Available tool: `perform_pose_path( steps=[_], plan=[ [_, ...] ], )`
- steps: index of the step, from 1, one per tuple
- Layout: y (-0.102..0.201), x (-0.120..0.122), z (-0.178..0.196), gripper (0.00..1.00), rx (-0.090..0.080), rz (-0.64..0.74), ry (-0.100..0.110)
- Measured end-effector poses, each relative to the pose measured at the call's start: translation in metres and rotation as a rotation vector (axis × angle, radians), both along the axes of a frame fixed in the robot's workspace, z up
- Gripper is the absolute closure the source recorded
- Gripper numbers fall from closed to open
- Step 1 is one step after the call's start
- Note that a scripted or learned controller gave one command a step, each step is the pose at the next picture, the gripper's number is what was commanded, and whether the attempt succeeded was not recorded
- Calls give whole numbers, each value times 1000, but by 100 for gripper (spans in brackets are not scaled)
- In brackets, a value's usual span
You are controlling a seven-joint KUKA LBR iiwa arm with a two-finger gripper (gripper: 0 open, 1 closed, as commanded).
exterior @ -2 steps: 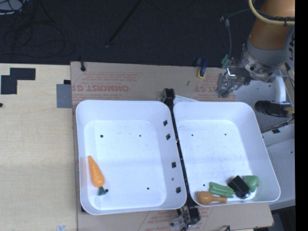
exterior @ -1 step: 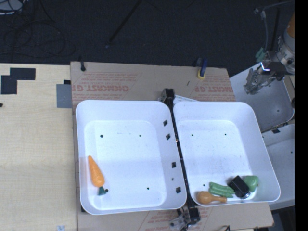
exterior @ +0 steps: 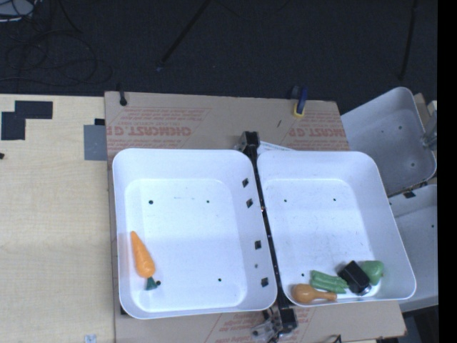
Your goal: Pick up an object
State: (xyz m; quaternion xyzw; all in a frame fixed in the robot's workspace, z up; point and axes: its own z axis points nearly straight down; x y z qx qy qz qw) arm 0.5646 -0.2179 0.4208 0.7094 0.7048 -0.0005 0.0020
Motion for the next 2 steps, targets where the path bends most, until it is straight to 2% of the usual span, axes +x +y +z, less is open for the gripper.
perform_pose_path(
  steps=[1,2],
  plan=[
    [7,41,-94,100,5,11,9],
    [7,52,-159,100,5,10,9]
  ],
)
